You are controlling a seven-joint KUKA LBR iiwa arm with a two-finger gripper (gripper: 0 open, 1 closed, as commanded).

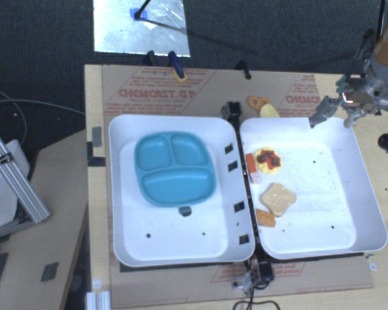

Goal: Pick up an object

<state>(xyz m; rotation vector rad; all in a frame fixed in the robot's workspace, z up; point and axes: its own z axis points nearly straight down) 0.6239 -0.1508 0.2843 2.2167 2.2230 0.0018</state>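
1. The grey two-finger gripper is hovering over the far right corner of the right shallow white bin, at the rim.
2. Its fingers are standing spread apart, with nothing between them.
3. A slice of tan toy toast is lying near the left side of the right bin, well apart from the gripper.
4. A yellow toy piece with red and dark topping is sitting just beyond the toast, beside a small red and white block at the bin's left wall.
5. A small orange cracker-like piece is lying just on the near side of the toast.
6. A blue three-compartment plastic plate is resting in the left shallow white bin.
7. A small yellow toy and an orange pretzel-shaped toy are lying on the table beyond the right bin.
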